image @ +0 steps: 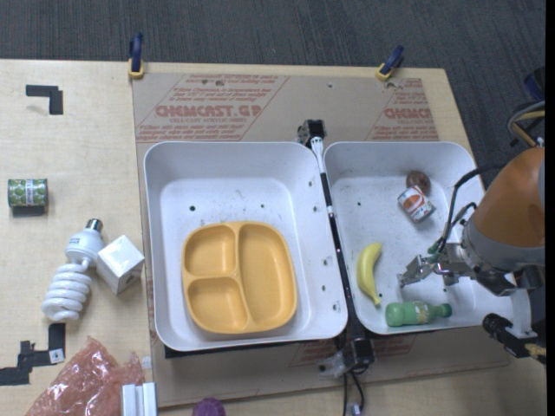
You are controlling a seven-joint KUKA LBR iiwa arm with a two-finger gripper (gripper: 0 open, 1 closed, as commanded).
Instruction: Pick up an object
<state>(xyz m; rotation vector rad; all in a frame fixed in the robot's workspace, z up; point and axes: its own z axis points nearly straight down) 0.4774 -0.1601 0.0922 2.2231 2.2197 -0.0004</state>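
Note:
The right bin [381, 159] holds a yellow banana [370, 271], a green bottle [416, 313] lying on its side along the front wall, and a small red-and-white can [416, 203] next to a brown round object [419, 180] at the back. My gripper [418, 269] hangs low in the right half of that bin, just above the green bottle and right of the banana. Its fingers [409, 275] stand apart with nothing between them.
The left bin [165, 198] carries a yellow divided plate [238, 277]. Outside the bins to the left lie a spiral light bulb [72, 271], a white cube [120, 263], a green can [28, 194] and a red mesh bag [82, 380].

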